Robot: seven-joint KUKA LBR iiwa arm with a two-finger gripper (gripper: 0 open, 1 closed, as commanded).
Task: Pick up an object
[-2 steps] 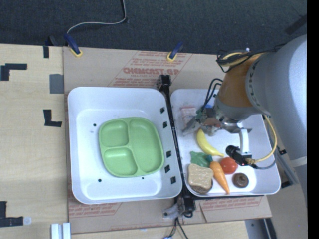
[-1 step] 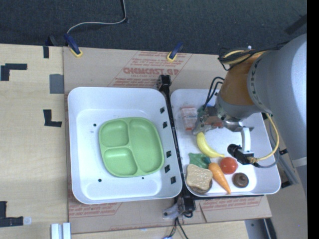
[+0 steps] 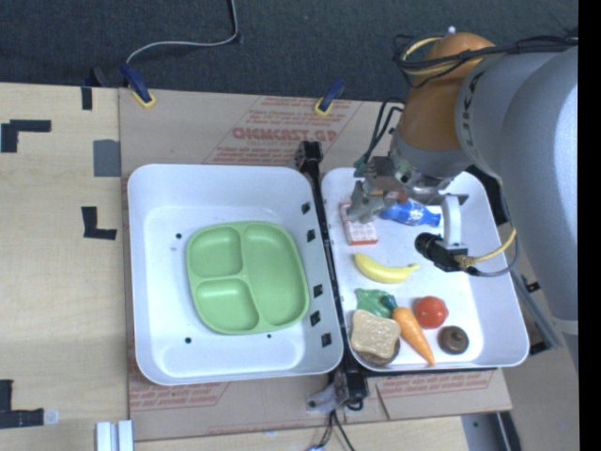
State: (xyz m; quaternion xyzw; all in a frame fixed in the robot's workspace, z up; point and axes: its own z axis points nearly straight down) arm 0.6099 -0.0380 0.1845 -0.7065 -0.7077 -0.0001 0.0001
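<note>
My gripper (image 3: 368,198) hangs low over the far left corner of the right bin (image 3: 498,280), reaching in from the right. Just under and in front of it lies a small red and white carton (image 3: 361,231). A blue packet (image 3: 414,215) lies to its right, partly under the wrist. Nearer the front are a banana (image 3: 385,269), a green leafy toy (image 3: 376,301), a slice of bread (image 3: 376,337), a carrot (image 3: 414,335), a tomato (image 3: 431,311) and a brown donut (image 3: 454,339). I see nothing lifted off the bin floor.
The left bin (image 3: 155,252) holds a green divided plate (image 3: 248,277). A black divider clamp (image 3: 317,238) runs between the bins. A black cable end (image 3: 441,252) dangles from the arm over the right bin. Cardboard (image 3: 272,130) lies beneath both bins.
</note>
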